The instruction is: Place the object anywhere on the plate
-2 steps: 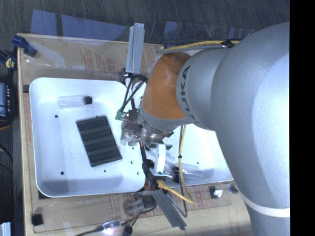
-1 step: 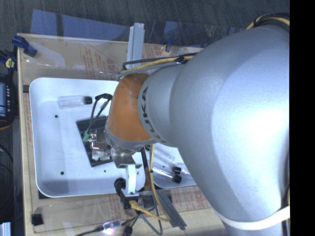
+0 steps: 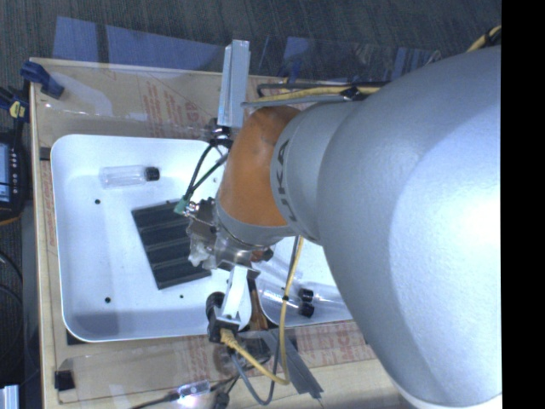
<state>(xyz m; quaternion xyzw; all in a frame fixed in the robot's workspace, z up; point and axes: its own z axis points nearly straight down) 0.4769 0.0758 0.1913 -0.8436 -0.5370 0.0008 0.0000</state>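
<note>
Vial (image 3: 128, 175), clear with black cap, lying flat in left bin (image 3: 64, 228)
Likely light, rigid, slippery, prone to roll; grasp across mid-barrel; dark ribbed plate (image 3: 169, 244) lies near, apart; gripper (image 3: 204, 247) over plate's right edge, jaw state cannot be told

Capped vial (image 3: 129, 175) near ribbed plate (image 3: 166, 241)

Partial "KUKA" lettering (image 3: 280, 186) on grey arm (image 3: 400, 203)

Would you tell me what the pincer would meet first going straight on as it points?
Probably the right edge of the ribbed plate in the left bin; depth is unclear.
</note>
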